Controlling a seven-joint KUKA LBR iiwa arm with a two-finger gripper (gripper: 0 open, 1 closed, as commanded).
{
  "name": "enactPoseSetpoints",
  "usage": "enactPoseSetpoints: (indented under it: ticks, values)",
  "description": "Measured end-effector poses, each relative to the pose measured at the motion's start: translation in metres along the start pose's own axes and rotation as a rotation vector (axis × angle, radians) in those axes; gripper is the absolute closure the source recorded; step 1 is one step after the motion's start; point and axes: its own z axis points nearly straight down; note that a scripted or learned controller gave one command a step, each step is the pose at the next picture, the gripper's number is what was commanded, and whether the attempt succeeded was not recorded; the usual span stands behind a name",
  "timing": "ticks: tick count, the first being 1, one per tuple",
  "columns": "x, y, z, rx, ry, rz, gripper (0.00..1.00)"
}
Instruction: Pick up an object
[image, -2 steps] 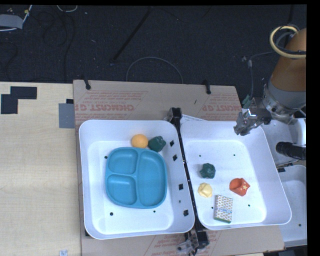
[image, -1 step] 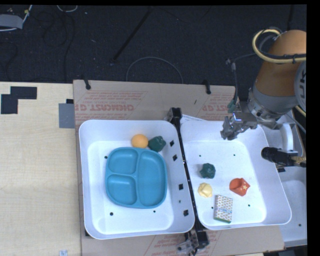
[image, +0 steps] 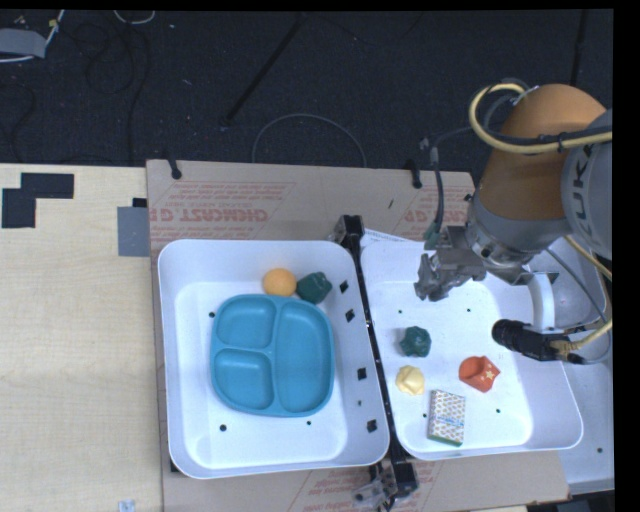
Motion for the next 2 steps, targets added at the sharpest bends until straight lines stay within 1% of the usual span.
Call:
enactPoseSetpoints:
  ticks: [1,2]
  values:
    - [0.059,-0.011,0.007,-0.001,0.0,0.0,1.0]
    - [0.115,-0.024,0.005,-0.001,0.0,-0.002,1.0]
